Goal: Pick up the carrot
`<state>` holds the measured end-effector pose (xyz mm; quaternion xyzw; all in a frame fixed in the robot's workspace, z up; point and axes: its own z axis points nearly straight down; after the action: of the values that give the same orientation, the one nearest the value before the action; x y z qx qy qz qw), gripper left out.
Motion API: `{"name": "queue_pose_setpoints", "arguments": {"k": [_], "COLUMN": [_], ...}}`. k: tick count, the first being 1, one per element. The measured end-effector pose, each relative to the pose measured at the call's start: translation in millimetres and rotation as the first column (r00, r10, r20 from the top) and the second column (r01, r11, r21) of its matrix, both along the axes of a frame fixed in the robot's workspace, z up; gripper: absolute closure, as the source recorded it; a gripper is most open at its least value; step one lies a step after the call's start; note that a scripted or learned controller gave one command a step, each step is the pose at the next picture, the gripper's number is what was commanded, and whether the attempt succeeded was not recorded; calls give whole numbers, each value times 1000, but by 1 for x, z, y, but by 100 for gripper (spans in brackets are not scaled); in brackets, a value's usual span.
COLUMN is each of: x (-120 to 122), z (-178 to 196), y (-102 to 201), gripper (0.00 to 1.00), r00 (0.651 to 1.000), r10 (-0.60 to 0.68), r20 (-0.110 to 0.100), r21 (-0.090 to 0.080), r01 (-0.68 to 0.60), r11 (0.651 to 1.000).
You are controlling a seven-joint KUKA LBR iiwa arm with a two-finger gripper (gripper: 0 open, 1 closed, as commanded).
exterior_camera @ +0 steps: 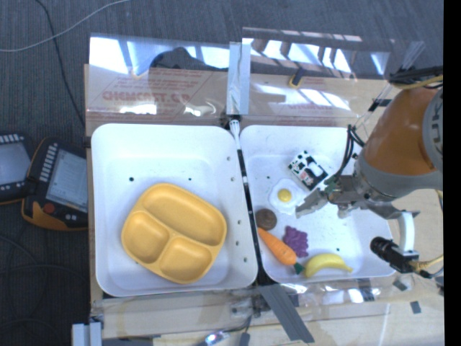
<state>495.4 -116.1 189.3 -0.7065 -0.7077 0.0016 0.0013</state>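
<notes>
Currently the carrot [277,246] is seen lying in the right bin [328,137], near its left wall and toward the near edge, its thick orange end pointing far-left and its green tip resting against the banana [325,265]. A bunch of purple grapes [295,239] sits just beside it on the right, and a brown cookie [266,218] lies just beyond its thick end, with a fried egg [284,196] farther off and a black-and-white cow toy [307,169] beyond that. The gripper [317,199] is held over the middle of the bin, near the egg and apart from the carrot, and nothing is seen between its parts; whether it is open or closed cannot be told from this slant. The approach is judged to be the step in hand. It would best be done by bringing the tool toward the near-left and lowering it across the carrot's width at mid-body, where the taper is mild, so that grapes and cookie are not caught. The carrot appears to be smooth moulded plastic, cone-shaped, and may slip toward its narrow end if pinched there. The banana looks glossy and curved, the grapes knobbly, the egg flat. The bins are shallow, white and smooth. In the left bin [115,150] a yellow divided plate [173,231] with three rounded hollows is seen.
</notes>
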Motion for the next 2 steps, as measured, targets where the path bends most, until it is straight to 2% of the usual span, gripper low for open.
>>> {"name": "queue_pose_setpoints", "arguments": {"k": [1,2], "x": [-2,-1], "z": [-94,-97], "y": [18,18], "gripper": [0,0], "r00": [980,981], "r10": [-198,192], "r20": [0,24], "r21": [1,-10], "r01": [198,-192], "r11": [980,981]}}
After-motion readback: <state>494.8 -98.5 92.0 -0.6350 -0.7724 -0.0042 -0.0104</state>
